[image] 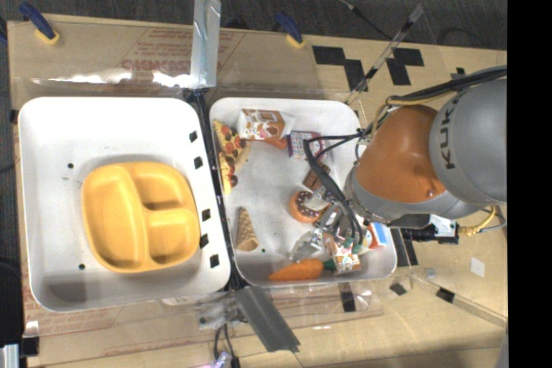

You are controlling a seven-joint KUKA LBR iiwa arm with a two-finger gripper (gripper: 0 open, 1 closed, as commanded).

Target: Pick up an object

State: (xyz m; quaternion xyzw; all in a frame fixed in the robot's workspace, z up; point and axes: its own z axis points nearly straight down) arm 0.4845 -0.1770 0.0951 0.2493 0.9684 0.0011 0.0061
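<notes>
Two bins on the bench, side by side and sharing a middle edge. Left bin [39,129]: just a yellow tray [138,215] sitting mid-floor, bare white all round it, widest along the far wall and the left wall.

Right bin [274,185]: much busier. Arm [431,159] in from the right, hanging over the right wall, with the gripper [321,235] down low in the near right part of the bin among some dark cables [317,172]. Can't tell how far open the claw is or whether anything is in it; too much clutter and glare around the tip.

Pickable stuff, going round the edges:
- pizza slice [228,146] tight against the left wall
- packet [261,125] up near the far wall
- cone [246,230] near the left wall, pointing away from the near edge
- carrot [296,271] lying along the near wall, just below the gripper
- small box [347,257] right beside the carrot's tip, close to the near right corner
- donut [306,205] mid-floor, just above the gripper and partly under the cables

Open room: a bare strip of floor down the middle, between cone and donut, running up toward the packet. Not much clearance on the right side, with arm, cables and box all crowded against that wall.
</notes>
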